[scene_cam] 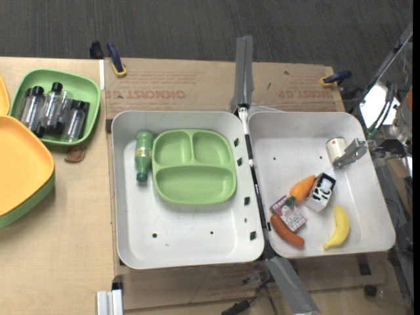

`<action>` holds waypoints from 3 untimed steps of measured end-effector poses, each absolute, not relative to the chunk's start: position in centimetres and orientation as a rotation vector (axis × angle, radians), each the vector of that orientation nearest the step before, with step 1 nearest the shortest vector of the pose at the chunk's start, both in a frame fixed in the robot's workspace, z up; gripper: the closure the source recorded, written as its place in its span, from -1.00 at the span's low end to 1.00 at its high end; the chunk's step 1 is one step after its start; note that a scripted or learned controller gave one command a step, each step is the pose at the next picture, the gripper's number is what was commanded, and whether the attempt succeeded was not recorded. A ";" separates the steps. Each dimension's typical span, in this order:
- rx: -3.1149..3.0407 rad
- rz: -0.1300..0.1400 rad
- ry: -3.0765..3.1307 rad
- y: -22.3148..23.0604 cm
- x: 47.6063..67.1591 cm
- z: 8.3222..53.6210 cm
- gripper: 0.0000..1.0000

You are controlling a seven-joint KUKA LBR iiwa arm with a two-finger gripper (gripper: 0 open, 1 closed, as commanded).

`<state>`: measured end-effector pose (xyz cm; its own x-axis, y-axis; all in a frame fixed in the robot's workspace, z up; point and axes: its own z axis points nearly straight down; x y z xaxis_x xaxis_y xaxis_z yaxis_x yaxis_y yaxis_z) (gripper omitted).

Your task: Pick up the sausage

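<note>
The sausage (287, 231) lies near the right bin's (289, 126) front left corner, its upper end tucked under a small purple packet (291, 215). The end effector (351, 153) at the bin's right wall looks blurred, perhaps touching a white cylinder (335, 147). Stacked orange plates (23, 172) run off the bench's left edge.

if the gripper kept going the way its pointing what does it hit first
The gripper points toward the view's left, over the right bin. Just ahead of its tip sits a small white roll-like object, so probably that first, though its height above it is unclear. The sausage lies well off that line.
</note>
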<state>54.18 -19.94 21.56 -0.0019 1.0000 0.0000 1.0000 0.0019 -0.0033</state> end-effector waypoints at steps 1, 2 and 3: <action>-2.216 0.006 -2.223 -20.0 54.2 22.4 1.00; -1.865 0.002 -2.526 -15.7 52.3 18.2 1.00; -1.869 0.002 -2.524 -15.8 52.4 19.1 1.00</action>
<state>52.38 -15.79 19.06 -0.2919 0.9565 -0.0003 0.9565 0.2919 -0.0013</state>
